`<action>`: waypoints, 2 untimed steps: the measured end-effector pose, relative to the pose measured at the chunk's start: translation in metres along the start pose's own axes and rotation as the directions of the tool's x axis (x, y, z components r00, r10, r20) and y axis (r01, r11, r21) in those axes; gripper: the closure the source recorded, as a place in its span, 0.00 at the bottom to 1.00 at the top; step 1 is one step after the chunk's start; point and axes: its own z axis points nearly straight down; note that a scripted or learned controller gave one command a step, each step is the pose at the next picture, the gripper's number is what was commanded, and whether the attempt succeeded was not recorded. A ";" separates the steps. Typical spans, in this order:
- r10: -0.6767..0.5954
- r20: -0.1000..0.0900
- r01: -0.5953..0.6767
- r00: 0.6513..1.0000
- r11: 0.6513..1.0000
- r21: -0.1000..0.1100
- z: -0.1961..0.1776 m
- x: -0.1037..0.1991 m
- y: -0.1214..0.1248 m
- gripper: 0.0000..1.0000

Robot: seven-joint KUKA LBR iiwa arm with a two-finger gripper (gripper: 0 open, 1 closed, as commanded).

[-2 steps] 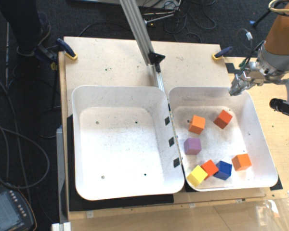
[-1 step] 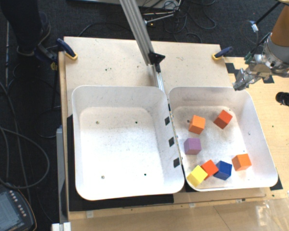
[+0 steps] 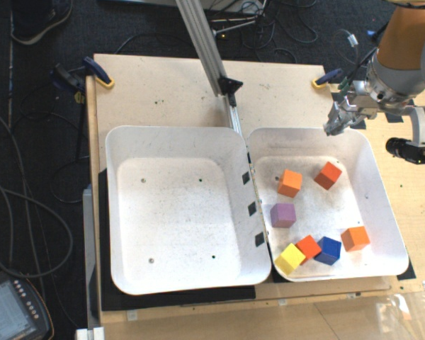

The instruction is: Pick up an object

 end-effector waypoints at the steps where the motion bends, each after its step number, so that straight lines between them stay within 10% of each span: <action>1: -0.001 -0.002 0.001 1.000 1.000 0.001 0.002 0.056 0.002 1.00; 2: -0.001 -0.002 0.001 1.000 1.000 0.002 -0.006 0.104 -0.006 1.00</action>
